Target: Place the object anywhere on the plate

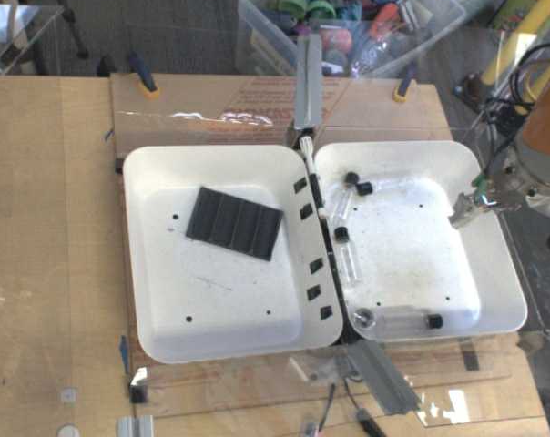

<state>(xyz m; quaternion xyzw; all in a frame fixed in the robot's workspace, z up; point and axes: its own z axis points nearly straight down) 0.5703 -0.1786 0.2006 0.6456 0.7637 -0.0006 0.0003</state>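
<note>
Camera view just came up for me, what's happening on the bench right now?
The arm's pincer hovers at the right rim of the right bin, with nothing visibly between its fingers. Several clear tubes with dark caps lie in that bin. The dark ribbed plate sits in the left bin with nothing on it, so placement isn't done.

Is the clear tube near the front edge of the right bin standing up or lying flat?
Lying flat. The clear tube rests on its side on the right bin floor near the front wall, its black cap pointing right.
</note>
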